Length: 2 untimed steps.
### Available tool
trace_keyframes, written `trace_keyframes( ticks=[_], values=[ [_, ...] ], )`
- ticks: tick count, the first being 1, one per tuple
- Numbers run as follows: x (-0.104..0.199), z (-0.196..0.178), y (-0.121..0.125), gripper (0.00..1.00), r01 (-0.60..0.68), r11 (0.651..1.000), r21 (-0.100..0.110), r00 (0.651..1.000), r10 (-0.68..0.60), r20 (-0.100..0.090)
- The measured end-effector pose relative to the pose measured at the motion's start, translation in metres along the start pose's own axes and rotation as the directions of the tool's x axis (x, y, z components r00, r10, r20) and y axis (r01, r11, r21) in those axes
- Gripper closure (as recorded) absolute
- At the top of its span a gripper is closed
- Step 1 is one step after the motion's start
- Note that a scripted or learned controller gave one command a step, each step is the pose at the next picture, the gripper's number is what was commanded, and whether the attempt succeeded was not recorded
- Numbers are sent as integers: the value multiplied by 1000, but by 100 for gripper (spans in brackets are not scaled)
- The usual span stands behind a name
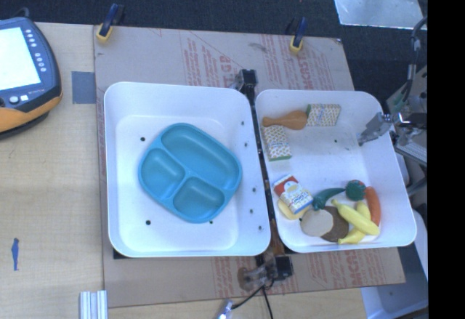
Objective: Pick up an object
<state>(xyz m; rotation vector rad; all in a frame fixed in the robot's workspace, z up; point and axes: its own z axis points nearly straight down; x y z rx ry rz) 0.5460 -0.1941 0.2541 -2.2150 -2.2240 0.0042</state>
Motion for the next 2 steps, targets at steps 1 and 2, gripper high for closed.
trace_keyframes(
  ticks=[1,2],
  values=[
    [59,159,110,0,1,1000,5,1000,-1,-1],
    [80,162,111,0,1,1000,2,1000,-1,1]
  ],
)
